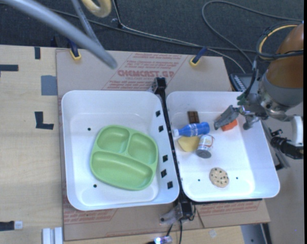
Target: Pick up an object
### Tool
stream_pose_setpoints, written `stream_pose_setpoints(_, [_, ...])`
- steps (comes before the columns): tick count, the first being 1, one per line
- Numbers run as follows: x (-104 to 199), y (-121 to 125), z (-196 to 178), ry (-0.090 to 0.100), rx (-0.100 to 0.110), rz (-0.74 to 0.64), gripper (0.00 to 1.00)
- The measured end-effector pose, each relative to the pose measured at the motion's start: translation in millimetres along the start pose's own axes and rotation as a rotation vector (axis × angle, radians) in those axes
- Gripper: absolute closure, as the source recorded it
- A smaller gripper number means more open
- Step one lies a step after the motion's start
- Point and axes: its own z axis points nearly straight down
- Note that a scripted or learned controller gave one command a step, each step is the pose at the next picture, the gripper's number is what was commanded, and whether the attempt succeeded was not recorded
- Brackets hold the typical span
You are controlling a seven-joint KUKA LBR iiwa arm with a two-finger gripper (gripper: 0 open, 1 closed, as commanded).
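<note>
Orange block (230, 124) sits right at my gripper (236, 117), by the right bin's (255, 182) far wall; whether it's pinched, I can't tell. Nothing lifted yet, I'd judge. Bottle (193, 130), can (205, 146), cookie (219, 177) lie loose nearby; green plate (124, 157) left.

Robot lab: bins (72, 136), cables (229, 39)
</note>
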Motion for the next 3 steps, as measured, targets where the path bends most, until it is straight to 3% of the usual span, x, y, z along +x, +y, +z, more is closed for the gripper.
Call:
stream_pose_setpoints(1, [0, 2, -6, -0.002, -0.011, -0.003, 0.0])
stream_pose_setpoints(3, [2, 2, 96, -0.002, -0.006, -0.002, 0.0])
